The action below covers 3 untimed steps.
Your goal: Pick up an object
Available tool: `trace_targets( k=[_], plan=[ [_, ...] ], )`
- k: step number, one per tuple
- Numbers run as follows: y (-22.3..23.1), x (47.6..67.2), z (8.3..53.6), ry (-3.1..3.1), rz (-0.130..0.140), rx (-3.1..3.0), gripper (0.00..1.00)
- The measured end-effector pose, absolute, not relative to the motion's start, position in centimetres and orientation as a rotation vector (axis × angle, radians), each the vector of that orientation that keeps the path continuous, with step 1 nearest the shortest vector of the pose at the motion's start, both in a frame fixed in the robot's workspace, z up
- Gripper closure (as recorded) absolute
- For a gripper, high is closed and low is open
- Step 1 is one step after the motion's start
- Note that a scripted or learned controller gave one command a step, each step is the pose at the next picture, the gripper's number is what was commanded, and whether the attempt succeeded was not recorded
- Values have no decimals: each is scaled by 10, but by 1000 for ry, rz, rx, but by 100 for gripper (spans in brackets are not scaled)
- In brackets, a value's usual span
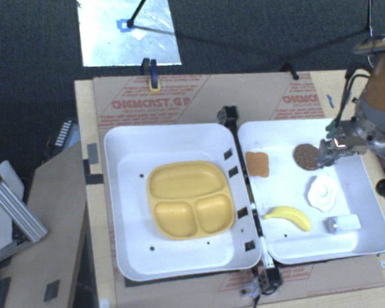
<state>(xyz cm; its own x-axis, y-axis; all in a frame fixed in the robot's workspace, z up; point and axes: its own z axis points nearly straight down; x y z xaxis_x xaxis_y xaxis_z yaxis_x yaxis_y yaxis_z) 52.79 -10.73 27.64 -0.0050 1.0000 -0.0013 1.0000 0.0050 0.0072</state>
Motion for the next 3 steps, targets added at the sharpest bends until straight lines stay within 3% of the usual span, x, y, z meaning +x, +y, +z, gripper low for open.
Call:
trace_targets(
  k=[3],
  plan=[
    [54, 505, 232, 2235, 3, 2212, 100]
  ],
)
